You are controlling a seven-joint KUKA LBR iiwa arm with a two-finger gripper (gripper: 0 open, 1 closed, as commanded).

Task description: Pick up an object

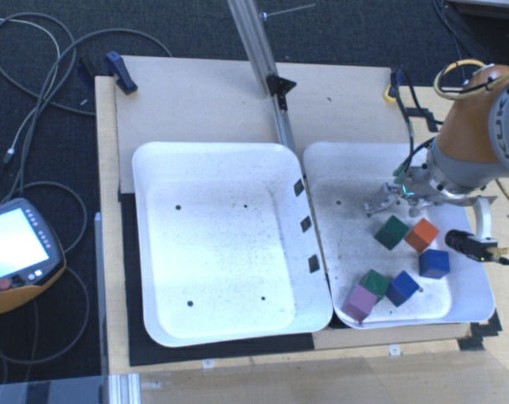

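Several small blocks lie in the right bin (338,175). A dark green block (392,231) and an orange block (421,235) sit side by side. A blue block (434,263) lies just below them. Near the front wall are a second green block (374,281), another blue block (402,288) and a purple block (361,301). My gripper (382,204) hangs over the right bin, just above and left of the dark green block. Its fingers stand apart with nothing between them.
The left bin (153,175) sits beside the right one, with a metal pole (252,36) rising behind the divide. A teach pendant (18,247) and cables lie on the floor to the left. A blue clamp (119,71) grips the bench's back left corner.
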